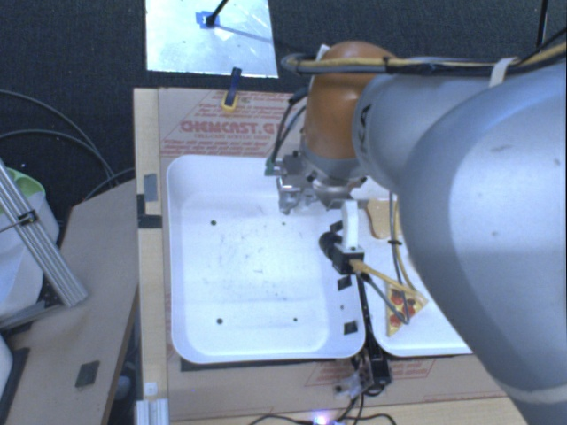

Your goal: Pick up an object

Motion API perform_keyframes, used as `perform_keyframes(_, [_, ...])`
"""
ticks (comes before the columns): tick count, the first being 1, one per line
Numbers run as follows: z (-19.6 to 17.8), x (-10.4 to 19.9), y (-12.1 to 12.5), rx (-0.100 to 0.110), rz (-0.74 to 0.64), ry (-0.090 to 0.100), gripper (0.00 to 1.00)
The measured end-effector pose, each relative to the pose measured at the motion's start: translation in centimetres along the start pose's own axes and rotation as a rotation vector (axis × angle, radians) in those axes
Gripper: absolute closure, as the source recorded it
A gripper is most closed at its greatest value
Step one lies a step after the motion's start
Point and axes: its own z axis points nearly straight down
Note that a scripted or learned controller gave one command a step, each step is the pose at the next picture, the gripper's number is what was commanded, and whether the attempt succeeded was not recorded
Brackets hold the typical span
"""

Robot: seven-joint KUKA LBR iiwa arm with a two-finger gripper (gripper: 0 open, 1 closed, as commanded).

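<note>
Grey arm link of mine (469, 211) nearest lens, covering most of right shallow white bin (425, 339). Orange wrist band (341, 104) above; gripper (291, 204) low over far edge of left shallow white bin (239, 264), near divider. Grip state: cannot tell, tip too small and dark. Candidate object: flat yellowish patterned piece (403, 304) in right bin, well apart from gripper. Risk, judged: closing at present spot catches nothing; my own link hides target, and a sweep across could strike the rims between the bins.

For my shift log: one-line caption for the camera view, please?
KUKA arm's gripper hovers at the left white bin's far edge, a small wooden object lying in the right bin.
</note>
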Motion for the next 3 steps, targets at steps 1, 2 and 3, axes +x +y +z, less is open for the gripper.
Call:
perform_keyframes(1, [7.5, -0.5, 6.2, 0.014, -0.006, -0.001, 1.00])
perform_keyframes(2, [-1.8, -8.5, 6.4, 0.009, 0.002, -0.002, 1.00])
perform_keyframes(3, [-1.3, -2.2, 3.0, 0.016, -0.010, 0.002, 1.00])
